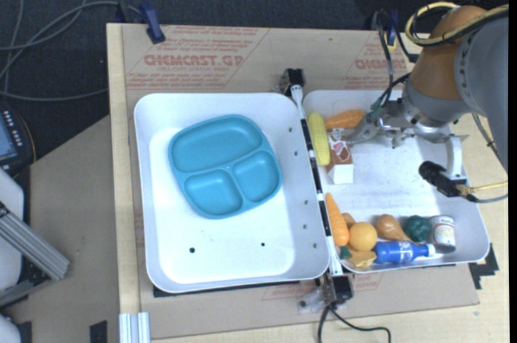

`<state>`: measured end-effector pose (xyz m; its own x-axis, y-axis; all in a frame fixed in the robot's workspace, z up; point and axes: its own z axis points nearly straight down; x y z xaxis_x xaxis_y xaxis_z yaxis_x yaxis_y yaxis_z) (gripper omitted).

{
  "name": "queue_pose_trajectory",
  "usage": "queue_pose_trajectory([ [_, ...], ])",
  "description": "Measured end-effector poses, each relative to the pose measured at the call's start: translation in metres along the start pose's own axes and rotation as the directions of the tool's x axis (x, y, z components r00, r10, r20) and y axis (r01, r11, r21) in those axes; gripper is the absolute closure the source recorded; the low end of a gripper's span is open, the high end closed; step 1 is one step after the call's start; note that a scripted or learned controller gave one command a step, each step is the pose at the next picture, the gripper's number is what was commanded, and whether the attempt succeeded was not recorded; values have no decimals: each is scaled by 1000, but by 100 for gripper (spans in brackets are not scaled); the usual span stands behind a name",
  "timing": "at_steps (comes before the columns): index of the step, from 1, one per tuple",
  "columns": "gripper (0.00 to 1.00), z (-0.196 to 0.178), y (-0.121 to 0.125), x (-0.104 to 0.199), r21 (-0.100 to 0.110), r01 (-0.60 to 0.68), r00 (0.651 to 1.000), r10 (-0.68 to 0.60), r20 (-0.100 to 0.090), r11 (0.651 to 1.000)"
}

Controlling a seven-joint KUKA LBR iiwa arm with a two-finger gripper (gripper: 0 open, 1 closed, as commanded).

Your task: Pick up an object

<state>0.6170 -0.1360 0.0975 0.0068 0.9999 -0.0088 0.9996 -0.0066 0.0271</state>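
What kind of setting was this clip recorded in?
Probably a robotics lab: an arm over two white bins on a cardboard-topped bench, toy food, and loose cables on carpet.

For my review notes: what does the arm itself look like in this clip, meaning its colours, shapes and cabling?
The arm is a thick, rounded grey link with an orange band above the wrist. Below the band is a grey metal wrist section with small brackets. A yellowish cable loops at the top of the band, and a black cylindrical part sticks out lower down, with a thin cable trailing right.
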Motion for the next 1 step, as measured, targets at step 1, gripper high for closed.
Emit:
queue_pose_trajectory([
  [1, 0, 0, 33, 10, 25, -11, 1000, 11, 3, 1000],
])
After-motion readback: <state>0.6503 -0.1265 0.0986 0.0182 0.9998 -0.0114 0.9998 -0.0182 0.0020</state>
